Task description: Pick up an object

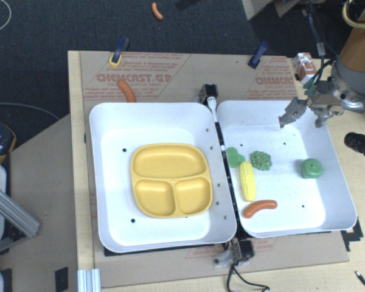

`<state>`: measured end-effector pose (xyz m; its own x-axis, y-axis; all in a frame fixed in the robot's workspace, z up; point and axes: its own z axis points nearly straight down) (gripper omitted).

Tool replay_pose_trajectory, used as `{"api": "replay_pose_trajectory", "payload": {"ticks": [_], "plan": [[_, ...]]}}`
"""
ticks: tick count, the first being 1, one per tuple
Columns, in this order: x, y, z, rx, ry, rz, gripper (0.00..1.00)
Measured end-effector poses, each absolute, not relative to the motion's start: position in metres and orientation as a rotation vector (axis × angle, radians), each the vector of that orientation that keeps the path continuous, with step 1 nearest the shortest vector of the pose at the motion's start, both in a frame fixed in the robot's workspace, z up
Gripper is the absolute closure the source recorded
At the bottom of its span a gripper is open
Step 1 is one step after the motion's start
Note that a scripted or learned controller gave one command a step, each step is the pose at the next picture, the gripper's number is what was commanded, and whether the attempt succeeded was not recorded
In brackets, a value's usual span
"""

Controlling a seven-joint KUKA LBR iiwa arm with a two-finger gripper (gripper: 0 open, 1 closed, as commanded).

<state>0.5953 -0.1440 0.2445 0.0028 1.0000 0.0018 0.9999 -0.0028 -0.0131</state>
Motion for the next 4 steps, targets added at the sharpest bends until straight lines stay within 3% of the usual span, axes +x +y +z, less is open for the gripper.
{"api": "replay_pose_trajectory", "payload": {"ticks": [1, 4], "plan": [[0.598, -0.144, 0.252, -2.222, -2.222, 0.000, 0.00], [0.599, -0.140, 0.090, -2.218, -2.218, 0.004, 0.00]]}}
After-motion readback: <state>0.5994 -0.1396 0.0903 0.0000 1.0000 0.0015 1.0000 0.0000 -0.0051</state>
